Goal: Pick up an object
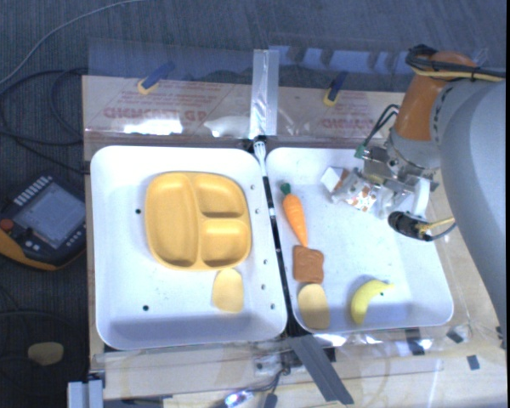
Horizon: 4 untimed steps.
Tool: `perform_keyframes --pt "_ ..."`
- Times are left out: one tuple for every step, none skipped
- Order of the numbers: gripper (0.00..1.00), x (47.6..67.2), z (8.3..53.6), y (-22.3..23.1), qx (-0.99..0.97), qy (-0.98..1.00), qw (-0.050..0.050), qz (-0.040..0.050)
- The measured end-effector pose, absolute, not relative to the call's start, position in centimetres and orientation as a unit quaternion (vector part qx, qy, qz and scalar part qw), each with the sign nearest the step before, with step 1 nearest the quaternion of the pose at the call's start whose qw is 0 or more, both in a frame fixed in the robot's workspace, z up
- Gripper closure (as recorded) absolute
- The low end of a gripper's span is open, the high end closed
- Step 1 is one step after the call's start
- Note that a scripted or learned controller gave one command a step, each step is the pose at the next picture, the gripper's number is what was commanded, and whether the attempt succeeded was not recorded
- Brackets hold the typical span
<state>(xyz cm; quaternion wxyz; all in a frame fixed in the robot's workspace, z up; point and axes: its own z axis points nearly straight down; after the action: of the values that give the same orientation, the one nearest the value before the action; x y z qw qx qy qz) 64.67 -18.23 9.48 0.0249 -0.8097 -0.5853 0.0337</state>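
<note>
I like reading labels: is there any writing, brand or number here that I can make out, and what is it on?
Red print on the clear sheet behind the bins: mirrored and blurred, not readable.
Small packet by the claw: printed spots, too small to read.
Handheld screen unit on the floor: nothing legible.

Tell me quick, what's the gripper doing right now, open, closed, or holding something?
Gripper: cannot be told. It sits low in the right bin, at its upper right, over a small white and orange object; no grasp is visible.
</note>
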Motion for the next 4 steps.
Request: perform_keyframes --pt "0.00 65.1 8.7 -18.0 -0.813 -0.581 0.023 0.0317" --pt "0.00 59.6 10.5 -14.1 -0.841 -0.542 0.000 0.0020" --pt "0.00 63.7 27.4 -15.9 -0.683 -0.731 -0.001 0.0016" --pt "0.00 64.0 15.6 -17.4 -0.701 -0.713 0.001 0.0024"
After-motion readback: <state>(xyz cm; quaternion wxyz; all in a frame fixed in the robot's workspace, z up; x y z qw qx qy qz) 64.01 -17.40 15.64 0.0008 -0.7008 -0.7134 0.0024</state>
